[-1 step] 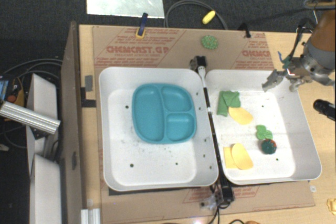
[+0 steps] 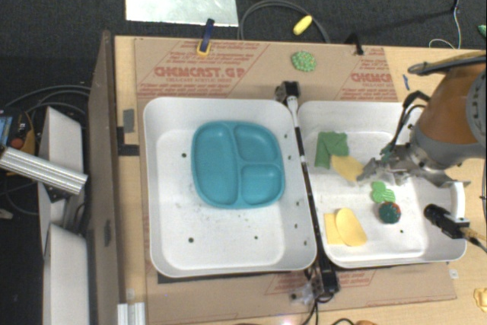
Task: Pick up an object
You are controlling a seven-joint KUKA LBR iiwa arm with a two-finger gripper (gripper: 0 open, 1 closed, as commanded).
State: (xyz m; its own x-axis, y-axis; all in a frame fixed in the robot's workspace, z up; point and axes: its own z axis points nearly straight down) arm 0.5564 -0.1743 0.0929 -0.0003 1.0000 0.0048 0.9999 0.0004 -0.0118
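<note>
Lying nearest in the right bin (image 2: 411,251) is a yellow piece (image 2: 347,227), and just beyond it to the right a small dark teal ball (image 2: 389,213) is sitting beside a green object (image 2: 381,194). Reaching in from the right, the arm (image 2: 453,125) is hanging its gripper (image 2: 378,170) low over the bin's middle, right by a yellow wedge (image 2: 347,167) and just above the green object, and I cannot tell how the jaws are standing. Farther back a green cloth-like piece (image 2: 331,147) is resting near the divider, the left bin (image 2: 167,240) is carrying a blue divided plate (image 2: 237,164), and a green knobbly thing (image 2: 303,61) is lying on the tabletop (image 2: 228,68) beyond.
</note>
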